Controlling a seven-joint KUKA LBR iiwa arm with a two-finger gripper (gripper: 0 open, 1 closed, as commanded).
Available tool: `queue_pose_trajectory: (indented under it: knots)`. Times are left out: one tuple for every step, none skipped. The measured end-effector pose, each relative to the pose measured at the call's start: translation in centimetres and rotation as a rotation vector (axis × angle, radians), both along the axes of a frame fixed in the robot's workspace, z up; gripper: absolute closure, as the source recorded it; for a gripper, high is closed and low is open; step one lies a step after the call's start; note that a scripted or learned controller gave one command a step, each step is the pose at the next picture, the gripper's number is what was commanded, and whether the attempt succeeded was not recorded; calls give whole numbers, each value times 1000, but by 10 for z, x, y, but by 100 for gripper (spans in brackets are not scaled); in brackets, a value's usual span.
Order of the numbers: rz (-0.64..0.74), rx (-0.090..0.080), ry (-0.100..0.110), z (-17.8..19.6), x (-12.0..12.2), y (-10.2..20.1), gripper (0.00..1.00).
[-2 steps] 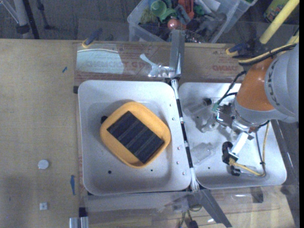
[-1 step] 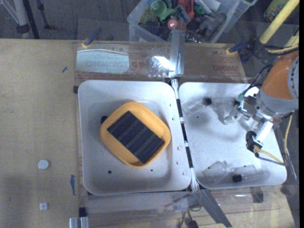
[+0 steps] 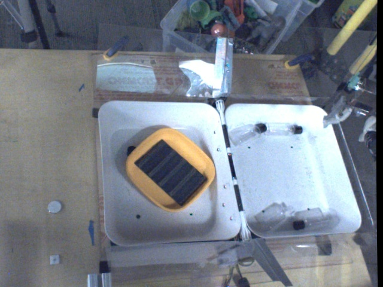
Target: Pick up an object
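Yellow pad [image 3: 170,170] with its dark ribbed face up lay skewed in the left bin [image 3: 114,220], where I judged it sat ready for a grasp. Right of the pad, past the divider seam [image 3: 230,166], the right bin [image 3: 335,178] held clear plastic pieces [image 3: 263,130] along its edges. Beyond that, the arm's end [image 3: 344,103] hung off the far corner; I could not tell its tool's state.

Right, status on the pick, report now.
Yellow object with dark panel lies in left bin, untouched. Right bin alongside. Nothing on top of it.
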State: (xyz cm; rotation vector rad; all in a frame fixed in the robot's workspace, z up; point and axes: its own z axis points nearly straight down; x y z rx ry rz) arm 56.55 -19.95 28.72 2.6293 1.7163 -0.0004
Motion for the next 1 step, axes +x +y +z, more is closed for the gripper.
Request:
queue_pose_trajectory:
  knots:
    - [-537,4,-1,-201,-50,13,0]
